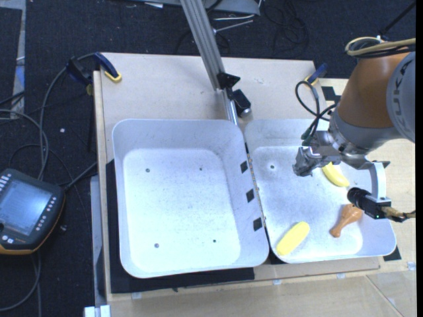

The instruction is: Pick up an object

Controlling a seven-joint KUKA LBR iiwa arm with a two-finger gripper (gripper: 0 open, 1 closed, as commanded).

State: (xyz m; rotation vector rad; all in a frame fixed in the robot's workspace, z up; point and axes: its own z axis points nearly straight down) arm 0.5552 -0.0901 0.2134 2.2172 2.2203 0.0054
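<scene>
Looking down at a slant on a pale wooden bench [165, 84] that carries two shallow white bins side by side. Nearest the camera, in the right bin [310, 246], a yellow oblong object [292, 238] lies tilted close to the front rim. Just right of it and a little further back lies a small brown piece [345, 220] with a rounded head and narrower stem, apart from the yellow oblong. Further back in the same bin, a yellow banana-like thing [334, 175] rests on the bin floor. The gripper [305, 163] sits low over the bin just left of this banana, touching it or very nearly so; from this angle the dark metal tip is too blurred to tell whether the fingers are spread or pressed together, and nothing is plainly seen between them. Above it the grey arm [370, 107] with its orange band reaches in from the right, trailing black cables. The left bin [132, 144] is larger in view, its floor speckled. On the dark floor left of the bench rests a handheld control pendant [26, 207] with a screen. Behind the bins, a metal pole [205, 38] rises from a clamp on the bench towards the top of the view.
</scene>
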